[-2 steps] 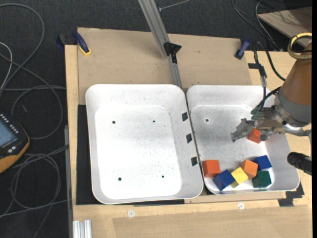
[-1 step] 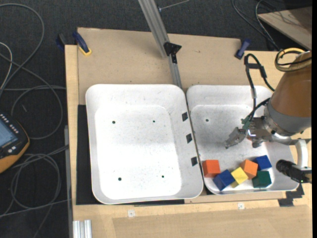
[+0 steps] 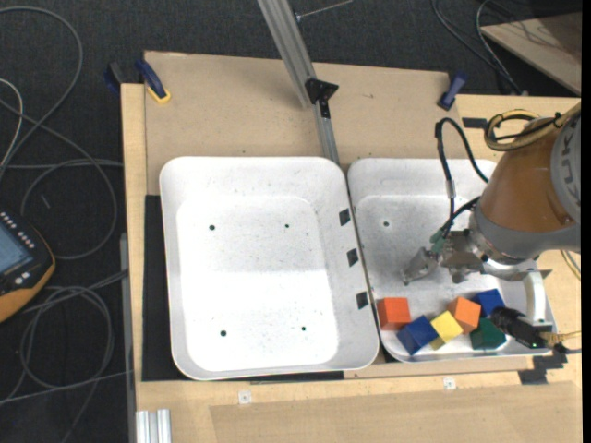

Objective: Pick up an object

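Hovering over the bare floor of the shallow white right-hand bin (image 3: 406, 201), the grey two-finger gripper (image 3: 422, 264) holds nothing; descending here risks closing on air, since the small coloured blocks (image 3: 443, 321) cluster nearer the bin's front edge, packed together.

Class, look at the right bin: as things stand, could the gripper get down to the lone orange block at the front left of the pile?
Probably yes. The orange block sits apart from the other blocks, uncovered, just below the gripper.
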### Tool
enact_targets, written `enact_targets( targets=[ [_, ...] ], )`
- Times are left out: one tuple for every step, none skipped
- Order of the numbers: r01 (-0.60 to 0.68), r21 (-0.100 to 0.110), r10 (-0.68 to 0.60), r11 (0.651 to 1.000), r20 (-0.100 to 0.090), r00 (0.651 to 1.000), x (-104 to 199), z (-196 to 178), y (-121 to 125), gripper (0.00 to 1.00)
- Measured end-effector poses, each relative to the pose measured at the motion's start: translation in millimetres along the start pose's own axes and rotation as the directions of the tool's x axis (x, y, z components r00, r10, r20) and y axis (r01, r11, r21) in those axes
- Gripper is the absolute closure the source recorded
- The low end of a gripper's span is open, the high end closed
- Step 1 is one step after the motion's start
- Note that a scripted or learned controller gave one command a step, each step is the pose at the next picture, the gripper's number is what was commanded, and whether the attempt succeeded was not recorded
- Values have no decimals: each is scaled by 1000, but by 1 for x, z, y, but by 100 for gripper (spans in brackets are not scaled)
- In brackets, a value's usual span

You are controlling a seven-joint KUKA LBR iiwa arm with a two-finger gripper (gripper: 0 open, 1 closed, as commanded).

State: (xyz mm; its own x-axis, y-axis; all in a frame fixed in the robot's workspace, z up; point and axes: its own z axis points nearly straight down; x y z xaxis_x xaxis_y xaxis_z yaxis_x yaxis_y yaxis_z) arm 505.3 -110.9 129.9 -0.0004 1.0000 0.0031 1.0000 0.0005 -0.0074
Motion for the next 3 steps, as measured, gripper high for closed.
enact_targets(
  targets=[
    [0, -8, 0, 1000, 2, 1000, 0, -14, 2, 100],
    [2, -12, -2, 1000, 4, 1000, 6, -62, -4, 100],
    [1, -13, -1, 1000, 4, 1000, 6, -93, -3, 100]
  ],
)
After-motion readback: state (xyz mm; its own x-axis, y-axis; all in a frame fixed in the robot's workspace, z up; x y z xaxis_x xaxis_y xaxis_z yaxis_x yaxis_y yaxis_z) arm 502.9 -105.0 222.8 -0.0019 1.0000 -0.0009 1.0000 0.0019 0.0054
